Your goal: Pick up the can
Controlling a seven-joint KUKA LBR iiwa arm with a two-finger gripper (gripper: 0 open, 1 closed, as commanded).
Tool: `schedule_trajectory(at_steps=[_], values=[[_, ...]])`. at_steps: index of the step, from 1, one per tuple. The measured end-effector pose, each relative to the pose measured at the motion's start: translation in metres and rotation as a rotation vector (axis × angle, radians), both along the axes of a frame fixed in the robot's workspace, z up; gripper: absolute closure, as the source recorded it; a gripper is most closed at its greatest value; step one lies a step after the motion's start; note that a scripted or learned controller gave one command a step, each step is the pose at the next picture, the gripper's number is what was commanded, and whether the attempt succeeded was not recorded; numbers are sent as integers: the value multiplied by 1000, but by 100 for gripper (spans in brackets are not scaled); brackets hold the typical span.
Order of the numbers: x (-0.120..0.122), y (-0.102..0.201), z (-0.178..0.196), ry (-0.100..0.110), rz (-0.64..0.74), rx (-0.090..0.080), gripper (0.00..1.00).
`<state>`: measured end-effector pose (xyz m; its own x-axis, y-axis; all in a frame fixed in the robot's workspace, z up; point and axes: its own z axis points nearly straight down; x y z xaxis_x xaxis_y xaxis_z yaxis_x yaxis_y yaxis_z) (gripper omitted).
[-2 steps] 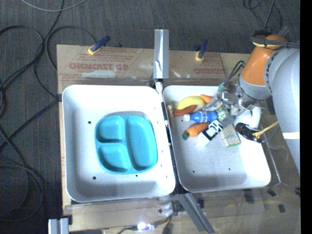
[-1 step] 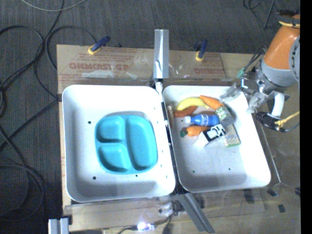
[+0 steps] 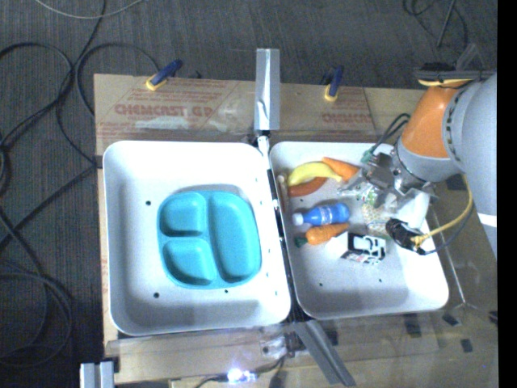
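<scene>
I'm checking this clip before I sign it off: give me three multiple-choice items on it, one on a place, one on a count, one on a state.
1. Where does the blue tray lie?
A. left bin
B. right bin
C. on the cardboard

2. How many compartments has the tray?
A. two
B. three
C. five

3. How does the blue bottle rest?
A. standing upright
B. lying on its side
C. hanging from the gripper

Answers: 1 A, it sits inside the left bin. 2 B, two small hollows beside one long one. 3 B, it lies flat in the right bin between the carrots, apart from the gripper.

The grey arm's claw [image 3: 373, 186] blurs into clutter beneath it; the arm's bulk hides the right white bin's [image 3: 380, 297] far corner
</scene>
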<state>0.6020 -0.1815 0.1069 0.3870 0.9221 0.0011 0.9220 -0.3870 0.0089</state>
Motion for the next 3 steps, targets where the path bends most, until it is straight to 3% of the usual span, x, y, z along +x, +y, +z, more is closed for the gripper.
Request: schedule_trajectory(at_steps=[1, 2, 3], values=[[50, -19, -11, 73, -98, 21, 0], [48, -19, -2, 81, -97, 15, 100], [56, -20, -9, 68, 121, 5, 100]])
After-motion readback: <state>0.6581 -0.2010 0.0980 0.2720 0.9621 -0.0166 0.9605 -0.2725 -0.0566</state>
